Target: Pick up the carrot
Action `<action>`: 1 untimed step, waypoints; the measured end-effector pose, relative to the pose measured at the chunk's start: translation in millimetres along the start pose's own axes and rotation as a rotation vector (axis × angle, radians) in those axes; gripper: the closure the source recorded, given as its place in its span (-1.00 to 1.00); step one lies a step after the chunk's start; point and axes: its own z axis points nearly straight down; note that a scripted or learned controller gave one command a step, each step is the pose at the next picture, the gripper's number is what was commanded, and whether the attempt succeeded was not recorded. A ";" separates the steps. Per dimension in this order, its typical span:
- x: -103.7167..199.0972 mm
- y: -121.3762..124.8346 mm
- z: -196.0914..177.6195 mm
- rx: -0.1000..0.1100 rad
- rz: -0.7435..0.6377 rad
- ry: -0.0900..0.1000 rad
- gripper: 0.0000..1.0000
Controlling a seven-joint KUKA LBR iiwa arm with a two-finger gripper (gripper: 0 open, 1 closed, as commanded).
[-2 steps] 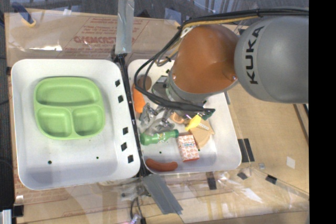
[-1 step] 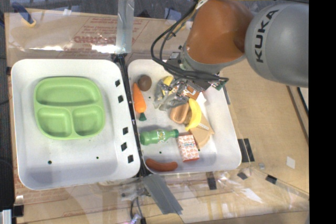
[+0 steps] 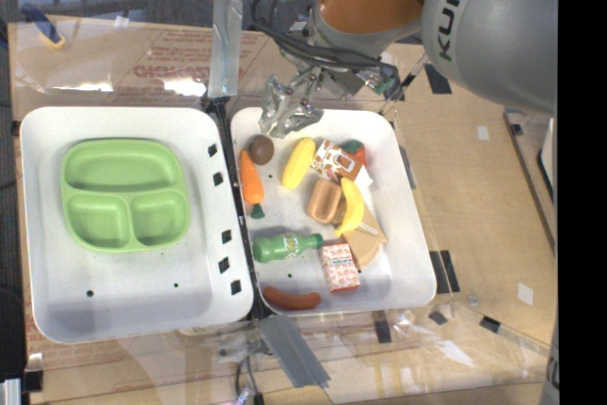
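The carrot (image 3: 250, 181) is orange with a green end and lies lengthwise by the left wall of the right bin (image 3: 403, 232). My gripper (image 3: 288, 114) hangs over that bin's far left corner, above and to the right of the carrot, apart from it. Its metal fingers point down with nothing between them. A brown round item (image 3: 260, 148) sits just beyond the carrot's far tip, close under the gripper.
The right bin also holds a yellow corn cob (image 3: 298, 162), a banana (image 3: 353, 208), a hot dog bun (image 3: 324, 200), a green bottle (image 3: 285, 248), a red sausage (image 3: 292, 300) and small packets. The left bin (image 3: 47, 280) holds a green divided plate (image 3: 124, 194).
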 end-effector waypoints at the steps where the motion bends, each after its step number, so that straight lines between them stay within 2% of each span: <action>1: 25.5 1.3 -106.3 0.003 -0.318 -0.001 1.00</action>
